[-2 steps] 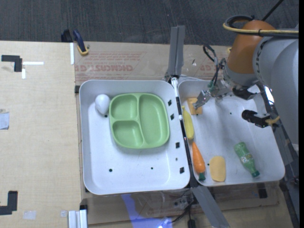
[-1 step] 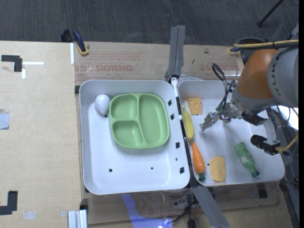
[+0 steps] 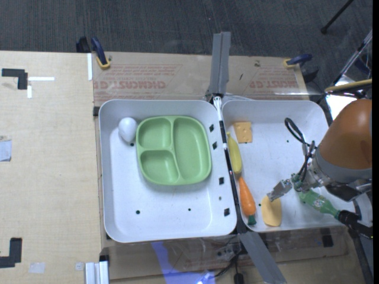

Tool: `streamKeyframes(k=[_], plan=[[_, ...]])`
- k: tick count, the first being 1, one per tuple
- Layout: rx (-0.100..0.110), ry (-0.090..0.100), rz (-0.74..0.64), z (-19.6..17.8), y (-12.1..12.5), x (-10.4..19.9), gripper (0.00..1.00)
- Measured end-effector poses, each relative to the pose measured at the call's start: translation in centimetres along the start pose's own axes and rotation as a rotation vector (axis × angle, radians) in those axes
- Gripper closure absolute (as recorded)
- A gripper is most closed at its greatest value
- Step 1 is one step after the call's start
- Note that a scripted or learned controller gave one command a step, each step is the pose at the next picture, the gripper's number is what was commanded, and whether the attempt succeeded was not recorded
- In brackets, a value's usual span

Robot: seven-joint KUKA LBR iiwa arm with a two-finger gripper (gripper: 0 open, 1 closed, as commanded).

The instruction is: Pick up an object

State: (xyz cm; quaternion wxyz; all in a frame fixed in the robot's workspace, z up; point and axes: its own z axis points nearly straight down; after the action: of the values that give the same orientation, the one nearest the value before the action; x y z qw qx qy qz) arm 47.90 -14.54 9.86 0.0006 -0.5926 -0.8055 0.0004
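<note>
Counter (image 3: 47, 158) carries two white bins; left bin (image 3: 118, 218) holds a green divided plate (image 3: 174, 149) and a white ball (image 3: 127, 128), well away from the jaws (image 3: 279, 189). Right bin (image 3: 278, 123): arm (image 3: 352, 138) reaches in, jaws low over its near corner. Cannot tell how far the jaws stand open; nothing seen between them. Green bottle (image 3: 317, 203) lies just beside, on the arm side. Yellow banana (image 3: 235, 154) and orange carrot (image 3: 246, 199) lie beyond the jaws along the divider. Pale yellow slice (image 3: 272, 213) sits just below the jaws, the likeliest target. Tan cracker (image 3: 242, 132) farther off. Advice: centre over the slice, descend square, since flat pieces slip.
</note>
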Motion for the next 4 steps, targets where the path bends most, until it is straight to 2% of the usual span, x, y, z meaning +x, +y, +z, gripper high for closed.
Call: streamKeyframes(k=[1, 2, 3, 4], plan=[[0.0, 0.0, 0.244, 0.8, 6.7, 1.1, 0.0], [0.001, 0.0, 0.291, 0.8, 2.1, 2.6, 0.0], [0.001, -0.001, 0.342, -9.2, 9.4, 7.2, 0.0], [0.001, -0.002, 0.577, -5.9, 14.6, 0.2, 0.0]])
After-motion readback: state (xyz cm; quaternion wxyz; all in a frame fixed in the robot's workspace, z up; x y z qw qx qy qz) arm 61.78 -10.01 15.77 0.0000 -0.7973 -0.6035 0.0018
